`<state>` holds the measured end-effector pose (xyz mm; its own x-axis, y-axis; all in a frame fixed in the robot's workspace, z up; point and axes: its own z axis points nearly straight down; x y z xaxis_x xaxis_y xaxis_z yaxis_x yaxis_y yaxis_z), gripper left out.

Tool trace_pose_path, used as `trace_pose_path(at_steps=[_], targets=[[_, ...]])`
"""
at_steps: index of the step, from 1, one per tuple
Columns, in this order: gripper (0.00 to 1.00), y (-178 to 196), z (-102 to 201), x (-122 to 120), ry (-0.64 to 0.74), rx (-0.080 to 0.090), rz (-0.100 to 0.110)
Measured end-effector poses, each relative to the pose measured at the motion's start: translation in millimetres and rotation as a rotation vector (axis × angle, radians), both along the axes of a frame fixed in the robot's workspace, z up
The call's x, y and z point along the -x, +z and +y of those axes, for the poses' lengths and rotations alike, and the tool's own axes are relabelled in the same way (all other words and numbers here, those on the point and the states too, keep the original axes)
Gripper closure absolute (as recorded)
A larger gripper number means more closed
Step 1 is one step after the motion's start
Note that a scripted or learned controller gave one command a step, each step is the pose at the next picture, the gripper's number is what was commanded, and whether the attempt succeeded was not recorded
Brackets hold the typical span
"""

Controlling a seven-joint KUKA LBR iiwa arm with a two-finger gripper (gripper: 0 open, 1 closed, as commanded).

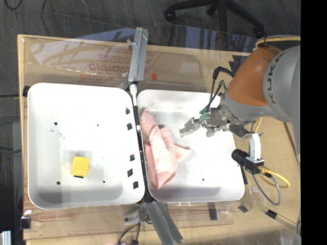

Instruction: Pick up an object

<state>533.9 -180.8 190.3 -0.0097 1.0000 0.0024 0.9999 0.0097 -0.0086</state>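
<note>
- Bench (204,68): pale wood top. A clear sheet with red lettering, too blurred to read, lies along its far edge.
- Room: dark carpet surrounds the bench. The legs of an office chair (219,6) show beyond the far edge, its upper part cut off by the frame.
- 2 white bins sit side by side, touching at the bench centre. A metal bar (137,55) runs from their join to the far edge.
- Left bin (51,103): 1 yellow block (80,166) lies near the front edge, closer to the front-left corner, clear of the walls.
- Right bin (225,188): 1 pink cloth (159,154) lies crumpled along the left wall, from mid-bin toward the front-left corner. What its folds cover cannot be made out.
- Arm (276,83): enters over the right edge of the bench, its far part cut off.
- Gripper (198,130): positioned over the centre of the right bin, just right of the pink cloth. The claw prongs stand apart with nothing between them. Height above the bin floor cannot be judged.
</note>
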Motion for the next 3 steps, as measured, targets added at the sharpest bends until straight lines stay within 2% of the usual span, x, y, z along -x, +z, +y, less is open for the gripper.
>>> trace_pose_path(at_steps=[1,2,3], targets=[[0.0,-99.1,66.3,3.2,0.365,0.008,-0.009],[1.0,-92.4,68.8,2.4,0.371,0.002,-0.005],[1.0,-98.8,51.0,-27.6,0.557,-0.001,-0.01]])
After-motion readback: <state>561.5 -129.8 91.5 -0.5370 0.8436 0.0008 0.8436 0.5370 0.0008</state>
